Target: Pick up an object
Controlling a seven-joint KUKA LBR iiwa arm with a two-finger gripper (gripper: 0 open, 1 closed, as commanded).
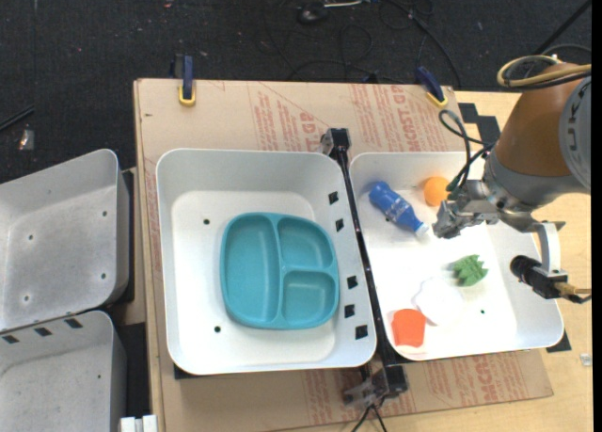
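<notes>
Camera view from above: a cardboard-covered worktop (282,110) carries two shallow white bins side by side. In the left bin (179,195) lies a teal divided tray (279,270). The right bin (536,327) holds a blue bottle (395,207), an orange ball (435,189), a green leafy toy (467,270), a white object (435,300) and an orange-red cup (408,327). A grey arm reaches in from the right; its tool (446,223) hangs low just beside the bottle's cap end, below the ball. Whether the tool is apart or together cannot be told.
</notes>
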